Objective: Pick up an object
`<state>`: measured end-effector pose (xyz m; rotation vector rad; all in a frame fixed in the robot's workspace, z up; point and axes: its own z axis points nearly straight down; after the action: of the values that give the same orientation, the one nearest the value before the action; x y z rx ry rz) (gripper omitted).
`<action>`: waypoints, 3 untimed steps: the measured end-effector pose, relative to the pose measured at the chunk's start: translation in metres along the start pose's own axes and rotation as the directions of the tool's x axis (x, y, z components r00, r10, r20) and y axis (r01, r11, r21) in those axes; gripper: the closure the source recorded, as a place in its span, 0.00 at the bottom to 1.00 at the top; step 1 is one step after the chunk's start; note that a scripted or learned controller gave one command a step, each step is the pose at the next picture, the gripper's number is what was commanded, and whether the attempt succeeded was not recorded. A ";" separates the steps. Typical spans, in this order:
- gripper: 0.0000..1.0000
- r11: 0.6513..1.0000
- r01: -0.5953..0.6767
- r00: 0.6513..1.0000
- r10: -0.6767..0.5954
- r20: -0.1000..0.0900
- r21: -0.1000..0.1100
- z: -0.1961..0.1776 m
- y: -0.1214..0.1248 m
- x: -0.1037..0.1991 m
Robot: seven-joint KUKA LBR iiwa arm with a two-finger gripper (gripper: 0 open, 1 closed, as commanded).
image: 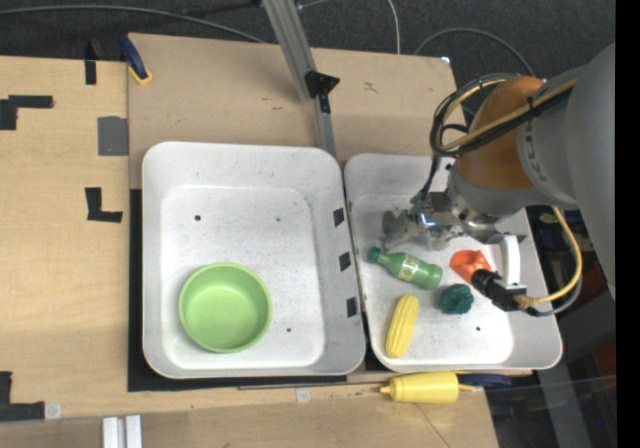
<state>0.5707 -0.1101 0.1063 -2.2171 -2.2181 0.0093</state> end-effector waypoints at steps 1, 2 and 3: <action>1.00 1.000 0.003 1.000 -0.003 -0.001 -0.004 -0.013 0.001 0.001; 1.00 1.000 0.001 1.000 -0.001 0.001 -0.013 -0.076 0.004 -0.001; 1.00 1.000 0.001 1.000 -0.001 0.001 -0.012 -0.129 0.004 -0.001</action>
<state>0.5762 -0.1108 0.2350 -2.2223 -2.2257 -0.0034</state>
